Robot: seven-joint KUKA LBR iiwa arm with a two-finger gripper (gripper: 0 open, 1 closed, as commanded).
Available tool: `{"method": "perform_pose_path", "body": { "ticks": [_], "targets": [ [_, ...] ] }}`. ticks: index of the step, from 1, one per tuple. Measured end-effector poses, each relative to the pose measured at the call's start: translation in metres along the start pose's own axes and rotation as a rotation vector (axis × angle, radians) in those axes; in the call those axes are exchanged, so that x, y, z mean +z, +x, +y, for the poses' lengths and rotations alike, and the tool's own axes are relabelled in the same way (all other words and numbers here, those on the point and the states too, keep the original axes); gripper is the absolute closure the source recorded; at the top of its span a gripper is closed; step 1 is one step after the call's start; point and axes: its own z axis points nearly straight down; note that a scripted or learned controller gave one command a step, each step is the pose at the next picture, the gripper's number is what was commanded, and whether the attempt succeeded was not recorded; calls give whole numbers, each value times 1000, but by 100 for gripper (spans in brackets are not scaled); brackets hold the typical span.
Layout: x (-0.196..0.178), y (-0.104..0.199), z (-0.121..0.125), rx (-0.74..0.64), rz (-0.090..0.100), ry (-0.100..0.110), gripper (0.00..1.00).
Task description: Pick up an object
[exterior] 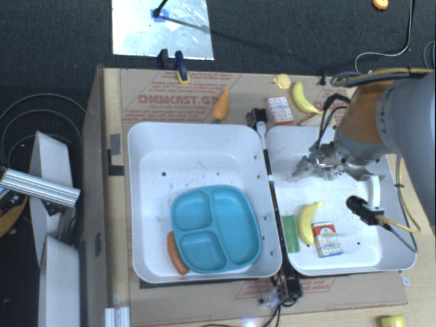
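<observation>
Nearest you, right bin [368, 254]: red-and-white carton [328, 239], banana [308, 221] and green stick [291, 232] clustered front left; end effector [315, 165] over the bin's back half, apart from all three, open or closed you cannot tell. Left bin [146, 182]: blue divided plate [215, 229], sausage [176, 252] just beside it. Surface [136, 94] behind: carrot [221, 105], second banana [303, 98], small box [280, 110]. Dark carpet [54, 33] beyond

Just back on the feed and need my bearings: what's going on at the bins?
The arm's gripper is over the upper part of the right bin, and I see nothing held in it. Nearer the camera in that bin lie a banana, a green block and a small red-and-white box. The left bin holds a blue divided plate and an orange sausage.
</observation>
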Motion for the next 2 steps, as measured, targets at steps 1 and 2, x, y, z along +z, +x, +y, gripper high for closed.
{"method": "perform_pose_path", "body": {
  "ticks": [1, 2],
  "targets": [
    [2, 7, -63, 6, 4, 15, 0],
    [1, 16, -89, 7, 1, 10, 0]
  ]
}}
